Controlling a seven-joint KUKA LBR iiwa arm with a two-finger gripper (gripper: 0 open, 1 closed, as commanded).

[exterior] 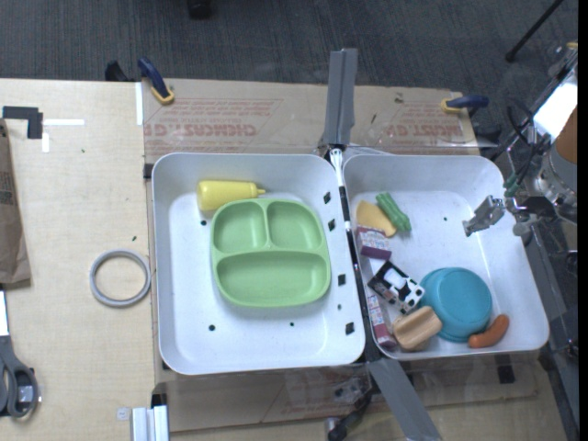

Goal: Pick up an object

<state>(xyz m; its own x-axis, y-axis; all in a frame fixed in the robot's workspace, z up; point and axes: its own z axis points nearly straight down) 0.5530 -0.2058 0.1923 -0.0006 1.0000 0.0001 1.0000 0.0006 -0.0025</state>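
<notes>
Two white bins share your counter (pixel 73 200). Your fingers (pixel 484 215), whose opening I cannot tell, hang above the blue bowl (pixel 457 303); it lies below-left of them in the right bin (pixel 432 171).

Grey metal gripper (pixel 484 215) with slim fingers, dark cables along the wrist, an orange band and a white patch higher up the grey arm (pixel 560 145).

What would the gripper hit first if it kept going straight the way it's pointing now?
Probably bare bin floor. The gripper points left and downward over the right bin; the green vegetable toy lies further along that line, though depth is unclear.
</notes>
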